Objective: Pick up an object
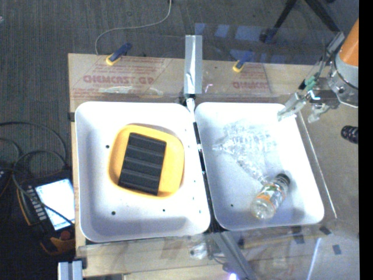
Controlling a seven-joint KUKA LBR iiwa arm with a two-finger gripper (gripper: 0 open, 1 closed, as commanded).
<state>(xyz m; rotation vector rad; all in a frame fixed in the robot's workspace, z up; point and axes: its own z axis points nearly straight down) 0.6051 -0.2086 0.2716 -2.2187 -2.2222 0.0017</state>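
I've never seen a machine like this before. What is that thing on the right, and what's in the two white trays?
That is a robot arm. Its orange band peeks in at the top right, and its fingers are spread open above the back corner of the right bin, holding nothing. One camera looks down on the bench from above. The left bin holds a yellow dish with a black ridged block lying on it. The right bin holds a small plastic bottle on its side and some crumpled clear plastic. The arm's job is to pick one thing up.

A dish (148, 160) lies in the left bin (93, 214); a bottle (270, 196) lies in the right bin (312, 212).
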